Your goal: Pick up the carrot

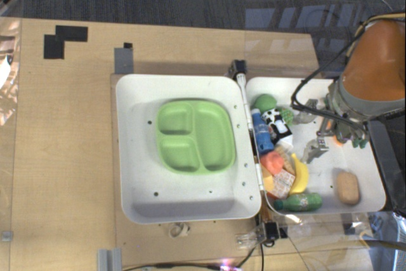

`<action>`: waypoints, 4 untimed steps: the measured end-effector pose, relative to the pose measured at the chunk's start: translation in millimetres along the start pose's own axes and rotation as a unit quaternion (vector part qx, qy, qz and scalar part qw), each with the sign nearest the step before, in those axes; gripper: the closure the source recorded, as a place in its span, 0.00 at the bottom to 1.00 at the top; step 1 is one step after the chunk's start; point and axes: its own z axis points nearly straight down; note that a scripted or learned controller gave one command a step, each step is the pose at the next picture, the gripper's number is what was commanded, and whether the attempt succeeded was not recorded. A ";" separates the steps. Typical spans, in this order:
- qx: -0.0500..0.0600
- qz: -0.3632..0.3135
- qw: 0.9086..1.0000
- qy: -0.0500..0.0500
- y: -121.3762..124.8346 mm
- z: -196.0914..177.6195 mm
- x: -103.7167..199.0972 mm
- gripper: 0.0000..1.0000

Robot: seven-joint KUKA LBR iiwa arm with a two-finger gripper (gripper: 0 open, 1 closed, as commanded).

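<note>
In the right bin (pixel 374 200), an orange-pink, carrot-like piece (pixel 273 162) lies by the left wall, pressed against a banana (pixel 300 176). My gripper (pixel 315 148) hangs over the bin's bare middle, a short way right of that piece and apart from it. Nothing shows in its grasp. A small orange sliver (pixel 339 140) peeks out under the wrist; I cannot tell what it is. The grey wrist and orange band (pixel 379 66) hide the bin's far right part.
Along the right bin's left side lie a green ball (pixel 265 102), a blue bottle (pixel 259 130), a black-and-white toy (pixel 277 122) and a green cucumber (pixel 298 202). A tan potato-like lump (pixel 347 187) sits front right. The left bin (pixel 133 200) holds a green divided plate (pixel 193 136).
</note>
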 end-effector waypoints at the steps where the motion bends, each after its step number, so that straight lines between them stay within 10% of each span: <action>1: 0.002 0.026 1.000 -0.003 -77.5 -31.7 -17.8 0.00; 3: 0.001 -0.016 1.000 -0.003 -104.3 107.6 -72.0 0.00; 4: 0.002 -0.019 1.000 -0.009 -103.4 92.9 -76.2 1.00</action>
